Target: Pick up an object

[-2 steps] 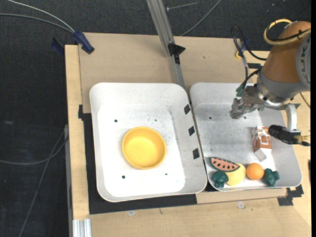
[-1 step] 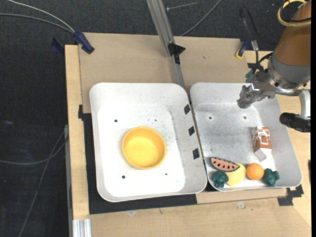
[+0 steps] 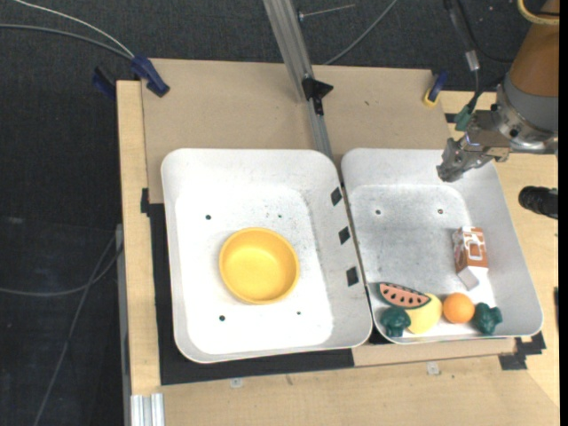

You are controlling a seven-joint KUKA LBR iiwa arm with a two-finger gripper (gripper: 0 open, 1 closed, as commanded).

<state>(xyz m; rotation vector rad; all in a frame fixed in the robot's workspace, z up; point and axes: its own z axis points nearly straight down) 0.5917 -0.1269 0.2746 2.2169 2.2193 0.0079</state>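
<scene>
Hovering at right of the frame, over the far rim of the right bin (image 3: 497,180): claw (image 3: 451,169), grip state impossible to tell. Nothing visibly held. Lower right: carton (image 3: 470,248), orange (image 3: 458,309), watermelon slice (image 3: 405,295), two green pieces. Left bin (image 3: 191,185): yellow bowl (image 3: 258,264).

We see a tan wooden bench (image 3: 240,105) set on dark carpet. On it, a black mat (image 3: 266,366) shows along the near edge under 2 shallow white bins side by side, their inner rims touching: the left bin (image 3: 191,193) and the right bin (image 3: 399,171). A blue clamp (image 3: 151,75) grips the far left corner. A yellow-tipped clamp (image 3: 434,90) sits at the far right edge. A grey metal post (image 3: 286,25) rises from the far middle.
</scene>
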